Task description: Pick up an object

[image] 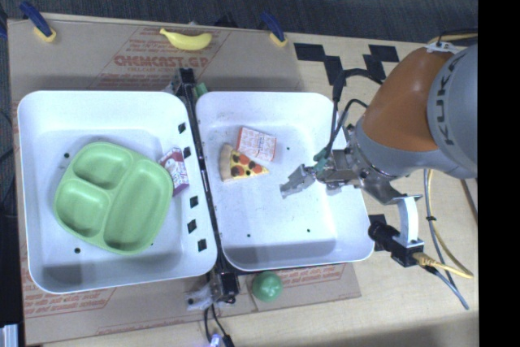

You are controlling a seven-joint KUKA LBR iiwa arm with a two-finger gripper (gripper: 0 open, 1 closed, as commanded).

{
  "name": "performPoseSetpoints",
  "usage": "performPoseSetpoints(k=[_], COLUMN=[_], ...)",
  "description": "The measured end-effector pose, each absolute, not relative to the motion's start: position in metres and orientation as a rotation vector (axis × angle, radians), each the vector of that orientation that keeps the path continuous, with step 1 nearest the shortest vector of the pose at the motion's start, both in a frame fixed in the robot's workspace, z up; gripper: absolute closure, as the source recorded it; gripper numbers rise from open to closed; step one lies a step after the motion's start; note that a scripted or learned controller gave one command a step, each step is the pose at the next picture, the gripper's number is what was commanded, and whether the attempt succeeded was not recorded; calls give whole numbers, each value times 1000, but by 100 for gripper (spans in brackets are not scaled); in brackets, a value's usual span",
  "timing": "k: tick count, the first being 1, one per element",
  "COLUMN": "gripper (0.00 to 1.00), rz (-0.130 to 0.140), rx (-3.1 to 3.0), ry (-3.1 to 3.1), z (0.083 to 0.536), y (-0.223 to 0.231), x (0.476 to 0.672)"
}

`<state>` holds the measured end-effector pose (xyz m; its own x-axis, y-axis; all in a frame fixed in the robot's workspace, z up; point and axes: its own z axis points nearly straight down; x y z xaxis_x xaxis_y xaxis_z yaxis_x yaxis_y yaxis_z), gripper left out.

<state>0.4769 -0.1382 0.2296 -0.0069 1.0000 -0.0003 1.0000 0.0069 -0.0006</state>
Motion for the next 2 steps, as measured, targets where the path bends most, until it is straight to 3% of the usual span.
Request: performPoseSetpoints(k=[2], gripper=[0], rz=[1], rx=[-2214], ry=[-2229], z=[230], y=[-138], x=[477])
